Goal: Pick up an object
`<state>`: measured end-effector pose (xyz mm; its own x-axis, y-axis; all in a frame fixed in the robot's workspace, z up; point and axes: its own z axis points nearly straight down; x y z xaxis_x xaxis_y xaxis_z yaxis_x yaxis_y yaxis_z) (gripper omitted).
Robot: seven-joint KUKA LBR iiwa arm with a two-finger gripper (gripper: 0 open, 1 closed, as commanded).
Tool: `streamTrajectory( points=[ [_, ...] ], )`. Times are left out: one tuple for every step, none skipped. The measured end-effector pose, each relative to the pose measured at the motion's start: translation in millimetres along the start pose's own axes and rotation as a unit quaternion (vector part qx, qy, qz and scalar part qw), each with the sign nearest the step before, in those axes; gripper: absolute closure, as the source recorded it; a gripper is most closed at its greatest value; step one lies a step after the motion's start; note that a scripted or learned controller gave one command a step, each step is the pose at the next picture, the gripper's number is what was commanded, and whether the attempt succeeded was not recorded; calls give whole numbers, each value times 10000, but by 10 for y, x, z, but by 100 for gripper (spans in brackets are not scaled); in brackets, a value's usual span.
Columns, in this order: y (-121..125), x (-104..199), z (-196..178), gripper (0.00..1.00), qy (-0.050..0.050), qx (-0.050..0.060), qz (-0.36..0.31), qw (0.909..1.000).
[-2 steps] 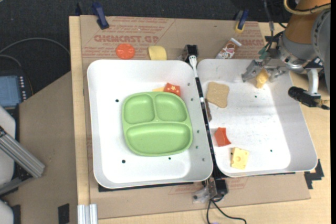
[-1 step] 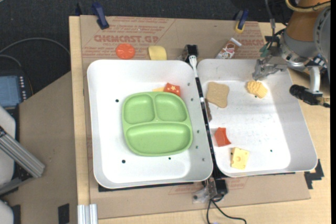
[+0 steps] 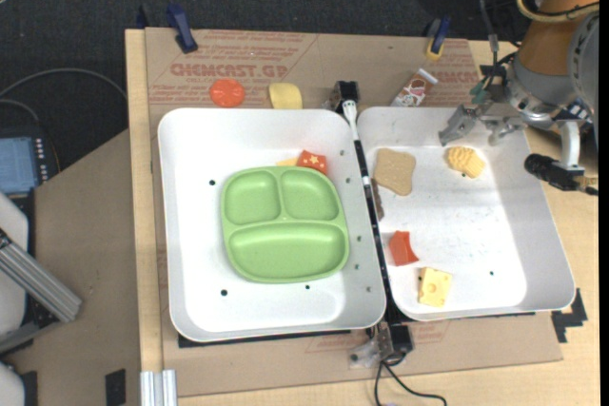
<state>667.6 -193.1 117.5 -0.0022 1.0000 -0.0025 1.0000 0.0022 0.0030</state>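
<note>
White plastic: two bins are set side by side on a cardboard-covered bench (image 3: 238, 62), the right bin (image 3: 533, 261) below the gripper, the left bin (image 3: 181, 204) well to its left.
Gripper (image 3: 461, 130): seen at the upper edge of the right bin, reaching in from the right; the fingers appear spread apart with nothing between them.
Arm (image 3: 552, 33): grey with an orange band, seen up and to the right of the gripper.
Corn (image 3: 465, 161): a yellow ridged piece lying just below the gripper, apart from it.
Bread (image 3: 394, 171): a tan slice lying below and left of the gripper, near the divide between the bins.
Red piece (image 3: 402, 247): lying well below the gripper, lower left in the right bin.
Cheese (image 3: 435, 286): a yellow holed wedge, just below the red piece.
Tray (image 3: 284, 223): green, three compartments, lying in the left bin, far left of the gripper.
Red block (image 3: 313, 162): touching the tray's upper rim.
Outside the bins: an orange disc (image 3: 226, 93) and a yellow lump (image 3: 284, 96) lie on the bench, well left of the gripper.
</note>
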Motion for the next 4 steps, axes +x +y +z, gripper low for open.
streamTrajectory(
  points=[
    [-292,-270,316,0,69,7,4,10000],
    [-125,121,219,0,6,-6,-11,10000],
    [-318,-274,307,0,65,-2,5,10000],
    [13,142,320,0,6,-14,-15,10000]
  ],
)
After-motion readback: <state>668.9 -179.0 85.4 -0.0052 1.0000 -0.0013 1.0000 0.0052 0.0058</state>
